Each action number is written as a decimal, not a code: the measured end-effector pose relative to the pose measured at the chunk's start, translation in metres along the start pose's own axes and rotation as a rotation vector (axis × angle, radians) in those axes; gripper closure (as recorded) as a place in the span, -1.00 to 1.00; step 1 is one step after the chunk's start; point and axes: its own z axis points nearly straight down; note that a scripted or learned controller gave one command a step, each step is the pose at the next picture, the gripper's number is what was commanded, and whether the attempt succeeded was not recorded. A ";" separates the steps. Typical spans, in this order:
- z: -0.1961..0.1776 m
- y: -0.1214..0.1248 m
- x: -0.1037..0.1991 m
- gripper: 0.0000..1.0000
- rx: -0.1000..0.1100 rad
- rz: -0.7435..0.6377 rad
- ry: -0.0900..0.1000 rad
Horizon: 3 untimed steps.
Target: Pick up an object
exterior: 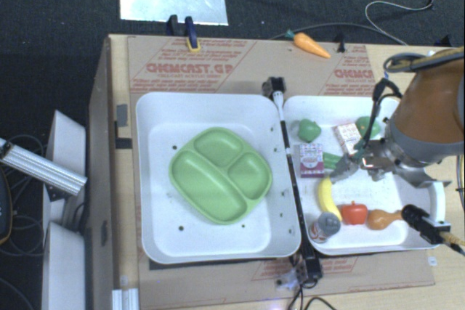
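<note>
1. Banana (pixel 328 197), yellow, curved, lies in right bin (pixel 378 247) beside tomato (pixel 354 213).
2. Gripper (pixel 349 165) hovers above it, fingers spread, holding nothing.
3. Arm (pixel 429 116) hides bin's right side.

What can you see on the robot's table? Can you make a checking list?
Surface: brown board bearing two white bins, left bin, right bin.
Job's things: right bin holds banana, tomato, green pepper, small box.
Clutter: green divided plate in left bin; carrot on the board.
Hand: hand low over the right bin; grip unclear.
Cables: thin cable on the floor.
Surroundings: dark carpet.
</note>
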 end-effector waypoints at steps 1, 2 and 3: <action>0.114 0.022 -0.007 -1.00 0.000 0.002 0.000; 0.104 0.022 -0.007 1.00 -0.001 0.002 0.000; 0.014 0.018 0.023 1.00 -0.002 0.000 0.000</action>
